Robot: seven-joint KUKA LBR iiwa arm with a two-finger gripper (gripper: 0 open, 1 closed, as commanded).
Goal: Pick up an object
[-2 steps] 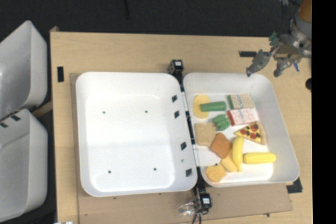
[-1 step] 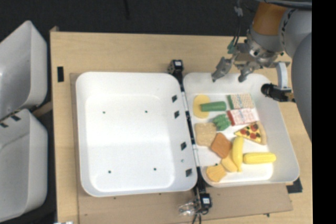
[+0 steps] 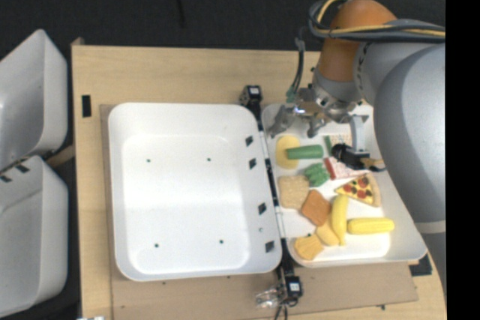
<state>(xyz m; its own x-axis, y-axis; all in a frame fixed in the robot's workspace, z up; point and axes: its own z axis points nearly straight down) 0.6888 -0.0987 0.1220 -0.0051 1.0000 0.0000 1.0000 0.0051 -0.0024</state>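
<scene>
While the gripper (image 3: 300, 118) hangs at right-bin (image 3: 405, 249) top, we cannot tell its state. Stock: green cylinder (image 3: 304, 152), pizza slice (image 3: 358, 189), banana (image 3: 340, 217), tightly packed; we expect a neighbour nudged or pinched.

Arm (image 3: 409, 109): broad, smooth grey casing. Orange band (image 3: 352, 37) above the wrist. Yellow and dark cables (image 3: 330, 11) loop beside it. Metallic grey fittings at the wrist (image 3: 322, 105).
</scene>
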